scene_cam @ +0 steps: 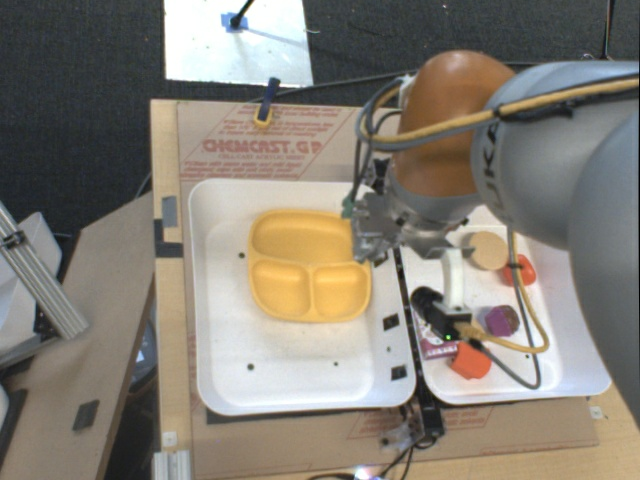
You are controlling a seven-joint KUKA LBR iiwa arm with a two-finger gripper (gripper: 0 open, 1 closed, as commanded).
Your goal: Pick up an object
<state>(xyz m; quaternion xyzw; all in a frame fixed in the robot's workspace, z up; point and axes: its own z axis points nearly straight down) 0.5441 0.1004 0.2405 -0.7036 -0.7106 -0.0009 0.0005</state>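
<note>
Over the left bin [230, 368], the gripper [366, 236] hangs at the three o'clock rim of a yellow divided plate [305, 266], which lies flat near the bin's centre. Whether the pincer is spread or closed cannot be determined. Right bin [570, 368] contents: a tan disc [488, 250] at twelve o'clock, a purple ball [500, 320], an orange block [471, 361] at six o'clock.

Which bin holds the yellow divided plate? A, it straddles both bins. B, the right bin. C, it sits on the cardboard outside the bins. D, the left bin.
D: the yellow divided plate lies flat on the floor of the left bin, with the gripper at its right edge, while the right bin holds small items.
</note>
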